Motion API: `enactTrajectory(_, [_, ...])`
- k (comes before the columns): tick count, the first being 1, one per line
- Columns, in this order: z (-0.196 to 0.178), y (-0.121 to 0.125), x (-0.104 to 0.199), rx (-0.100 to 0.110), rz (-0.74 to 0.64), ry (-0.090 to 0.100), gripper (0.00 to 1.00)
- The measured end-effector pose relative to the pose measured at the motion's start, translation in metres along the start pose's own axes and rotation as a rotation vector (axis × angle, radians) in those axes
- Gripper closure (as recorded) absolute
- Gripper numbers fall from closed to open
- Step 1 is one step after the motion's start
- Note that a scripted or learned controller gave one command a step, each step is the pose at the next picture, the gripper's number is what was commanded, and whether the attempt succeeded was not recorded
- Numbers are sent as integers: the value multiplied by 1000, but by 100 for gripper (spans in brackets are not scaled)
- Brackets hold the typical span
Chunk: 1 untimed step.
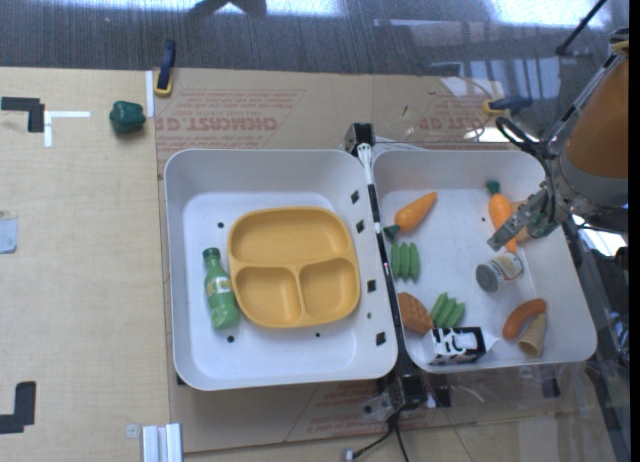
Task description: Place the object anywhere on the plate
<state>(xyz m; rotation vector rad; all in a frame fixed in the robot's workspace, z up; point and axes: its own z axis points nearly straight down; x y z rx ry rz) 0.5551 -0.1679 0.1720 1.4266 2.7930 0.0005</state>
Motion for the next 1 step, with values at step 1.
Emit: enactTrajectory(1, [0,0,0,0,0,0,0])
